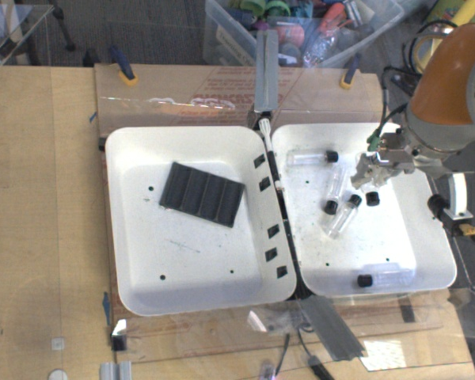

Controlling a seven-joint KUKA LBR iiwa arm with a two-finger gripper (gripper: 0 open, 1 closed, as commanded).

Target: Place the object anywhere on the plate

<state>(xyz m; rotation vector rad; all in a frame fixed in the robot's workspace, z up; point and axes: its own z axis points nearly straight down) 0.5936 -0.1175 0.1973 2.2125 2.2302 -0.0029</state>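
1. Clear plastic tube [383, 276], black-capped, is lying nearest you along the right bin's [427, 248] front wall, long axis running left-right.
2. Further in, you are seeing three more tubes [338, 204] clustered near the bin's middle, two slanting.
3. Your gripper [370, 173] is hovering beside them; its finger spacing is unreadable.
4. Leftward, the black ribbed plate [202, 194] is sitting in the left bin [142, 275].
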